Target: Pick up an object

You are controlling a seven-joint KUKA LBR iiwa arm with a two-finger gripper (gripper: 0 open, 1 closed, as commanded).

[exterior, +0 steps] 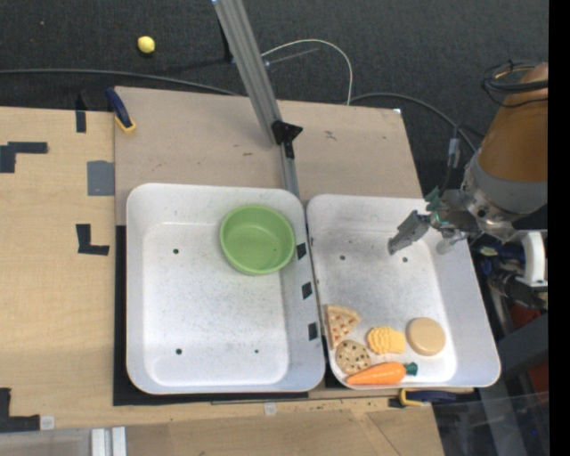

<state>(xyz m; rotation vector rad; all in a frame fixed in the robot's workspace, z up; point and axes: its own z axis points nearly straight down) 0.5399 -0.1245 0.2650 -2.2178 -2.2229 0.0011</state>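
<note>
You are looking down on a pale wooden bench (pixel 53 267) with a brown board (pixel 205 142) laid over its far part and dark carpet (pixel 107 27) beyond it, where a small yellow ball (pixel 146 44) lies. Black tape marks sit on the bench's left side, and a blue-and-yellow clamp (pixel 120 110) grips the board's far-left corner. A grey metal pole (pixel 254 76) slants down from the top to a black bracket just above the seam between the bins, and thin cables loop across the carpet behind it.

The left bin (pixel 178 338) carries a green bowl (pixel 257 238), upright, near its far-right corner. The right bin (pixel 374 285) has its toy food gathered along the near edge: a pizza slice (pixel 340 321), a chocolate-chip cookie (pixel 354 355), a yellow corn piece (pixel 385 338), a round tan bun (pixel 426 336), and an orange carrot (pixel 378 374) lying along the rim in front of them.

The gripper (pixel 405 236) hangs over the far-right part of the right bin, well apart from the food, with nothing between it and those pieces. Whether it is wide or narrow you cannot tell from this angle. Nothing is seen in its grasp.
</note>
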